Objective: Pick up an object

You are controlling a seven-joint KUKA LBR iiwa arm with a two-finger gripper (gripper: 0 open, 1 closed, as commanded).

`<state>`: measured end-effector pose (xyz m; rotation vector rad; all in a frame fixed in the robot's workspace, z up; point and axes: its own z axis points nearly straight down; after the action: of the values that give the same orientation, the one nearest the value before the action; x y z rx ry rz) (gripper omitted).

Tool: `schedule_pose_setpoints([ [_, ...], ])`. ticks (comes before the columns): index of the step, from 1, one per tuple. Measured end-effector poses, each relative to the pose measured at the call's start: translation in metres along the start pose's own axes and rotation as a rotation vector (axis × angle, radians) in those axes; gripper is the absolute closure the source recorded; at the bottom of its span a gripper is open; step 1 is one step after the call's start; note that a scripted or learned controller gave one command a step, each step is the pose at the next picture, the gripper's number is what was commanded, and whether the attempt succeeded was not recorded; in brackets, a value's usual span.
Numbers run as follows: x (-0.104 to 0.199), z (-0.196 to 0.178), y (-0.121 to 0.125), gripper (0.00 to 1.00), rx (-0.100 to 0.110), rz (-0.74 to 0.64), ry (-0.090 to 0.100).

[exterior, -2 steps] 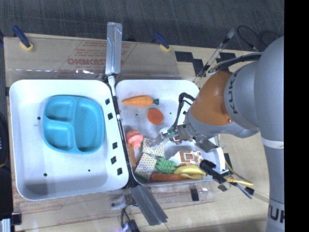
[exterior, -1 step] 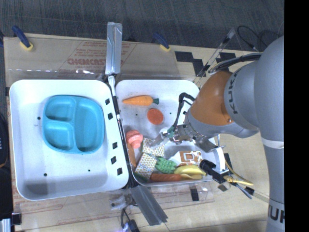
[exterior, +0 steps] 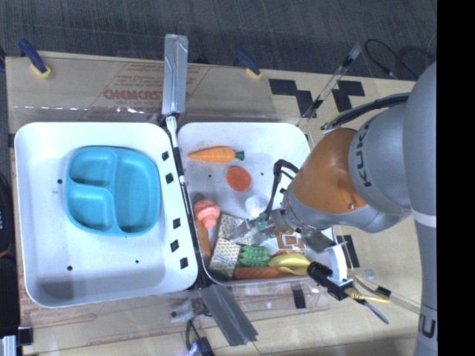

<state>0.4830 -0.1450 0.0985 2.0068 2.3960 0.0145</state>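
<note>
The right bin (exterior: 282, 136) holds a carrot (exterior: 214, 154) at its back, a round red piece (exterior: 238, 178) below it, and a pink toy (exterior: 206, 213) by the left wall. A patterned packet (exterior: 226, 254), a green knobbly toy (exterior: 254, 255), a yellow banana (exterior: 289, 261) and an orange-red stick (exterior: 256, 273) crowd the front. My gripper (exterior: 261, 225) hangs low over this front pile, next to the packet and a small clear piece (exterior: 254, 205). The arm's orange wrist (exterior: 334, 180) hides the bin's right side.
The left bin (exterior: 37, 221) holds a blue divided tray (exterior: 113, 190). A row of black clips (exterior: 174, 199) runs along the wall between the bins. Blue clamps (exterior: 35, 58) sit on the cardboard behind.
</note>
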Motion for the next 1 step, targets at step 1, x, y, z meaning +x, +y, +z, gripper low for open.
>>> schedule_pose_setpoints([
  [1,0.0016,0.0018,0.0442,0.00,0.008,-0.016,0.003],
])
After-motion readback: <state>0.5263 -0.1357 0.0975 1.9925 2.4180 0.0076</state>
